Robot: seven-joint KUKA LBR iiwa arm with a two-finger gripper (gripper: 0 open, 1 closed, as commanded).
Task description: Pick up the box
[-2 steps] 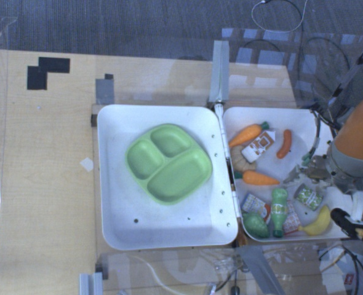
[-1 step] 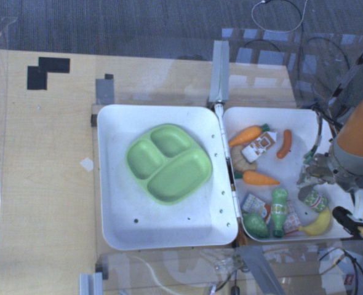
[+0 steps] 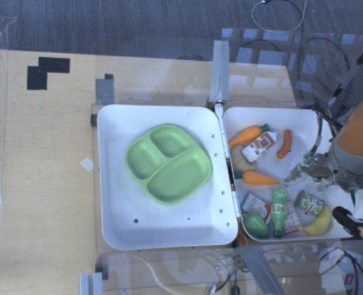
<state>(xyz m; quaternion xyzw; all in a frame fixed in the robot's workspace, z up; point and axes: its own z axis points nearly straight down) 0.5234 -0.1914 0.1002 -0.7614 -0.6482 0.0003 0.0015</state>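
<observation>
Left to right across the table. We take the right bin as our landmark.

Left of it, touching along the shared edge, sits the left bin, carrying a green tray with three compartments.

Inside the right bin, at its upper left, lies a carrot. Just beside that carrot, toward the bin's centre, we find the box: small, white with a red-brown printed face, lying flat and tilted. A sausage lies to its right, apart from it. A second carrot sits below the box. Along the bin's lower wall: a green bottle, a can and a banana.

Handling, our judgement: the box looks like a light carton, stiff enough for a firm pinch but crushable if squeezed hard; printed faces probably a little slick. We would grip across the short sides, approaching from above, keeping clear of the carrot that crowds its upper left corner.

Pincer: at the bin's right side, well apart from the box, hovering above the can. It holds nothing that we can see. How far it is open we cannot tell; the view is too cluttered there.
</observation>
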